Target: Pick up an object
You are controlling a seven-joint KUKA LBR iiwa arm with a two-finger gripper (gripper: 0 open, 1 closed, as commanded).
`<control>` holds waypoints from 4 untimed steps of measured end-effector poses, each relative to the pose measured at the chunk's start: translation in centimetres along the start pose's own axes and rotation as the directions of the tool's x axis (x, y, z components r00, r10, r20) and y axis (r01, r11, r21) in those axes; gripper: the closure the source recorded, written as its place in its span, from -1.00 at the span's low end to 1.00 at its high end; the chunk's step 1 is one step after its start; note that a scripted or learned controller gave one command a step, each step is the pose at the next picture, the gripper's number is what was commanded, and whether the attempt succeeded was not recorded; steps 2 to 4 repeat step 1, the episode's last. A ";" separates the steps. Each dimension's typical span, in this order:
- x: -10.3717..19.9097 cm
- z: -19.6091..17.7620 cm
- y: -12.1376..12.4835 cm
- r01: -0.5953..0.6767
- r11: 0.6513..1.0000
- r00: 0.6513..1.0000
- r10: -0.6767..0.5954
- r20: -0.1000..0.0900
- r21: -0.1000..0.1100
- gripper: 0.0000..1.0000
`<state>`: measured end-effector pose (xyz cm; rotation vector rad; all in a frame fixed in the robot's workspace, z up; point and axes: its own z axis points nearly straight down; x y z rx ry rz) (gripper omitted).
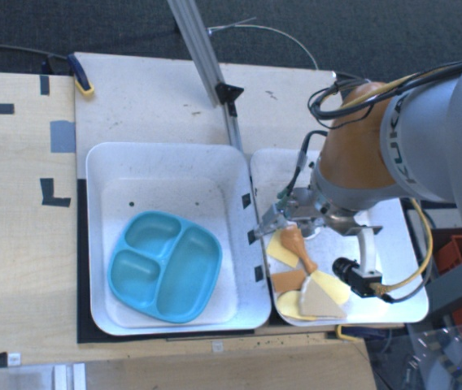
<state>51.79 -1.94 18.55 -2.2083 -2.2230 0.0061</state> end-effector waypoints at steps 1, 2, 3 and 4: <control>-5.8 -0.3 -1.0 -0.011 1.000 1.000 0.012 0.006 -0.005 -1.00; -5.8 -0.3 -1.0 -0.011 1.000 1.000 0.012 0.006 -0.005 -1.00; -5.8 -0.3 -1.0 -0.011 1.000 1.000 0.012 0.006 -0.005 -1.00; -5.8 -0.3 -1.0 -0.011 1.000 1.000 0.012 0.006 -0.005 -1.00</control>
